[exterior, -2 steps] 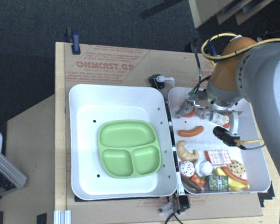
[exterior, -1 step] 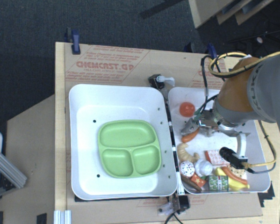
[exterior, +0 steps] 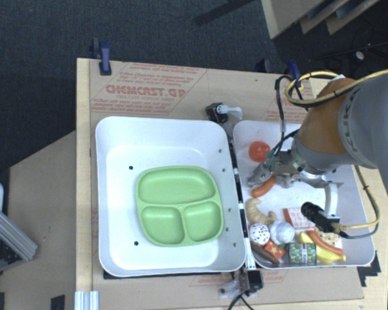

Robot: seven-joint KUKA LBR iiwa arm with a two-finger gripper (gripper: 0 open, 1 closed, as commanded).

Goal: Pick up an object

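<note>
My gripper [exterior: 271,169] is low over the upper left part of the right bin [exterior: 360,192], under the grey arm and its orange band [exterior: 322,125]. A red tomato-like ball [exterior: 259,149] lies just up and left of it. An orange carrot-shaped piece [exterior: 264,186] lies slantwise right below the gripper, touching or nearly touching it. The arm's wrist hides how the gripper stands on that piece.
The left bin [exterior: 116,147] holds a green three-compartment plate [exterior: 178,203]. Along the right bin's front lie a beige piece [exterior: 253,210], a spotted white ball [exterior: 260,234], a green can [exterior: 302,253], a banana [exterior: 329,255] and a red-and-white box [exterior: 298,218]. Cables loop by the arm.
</note>
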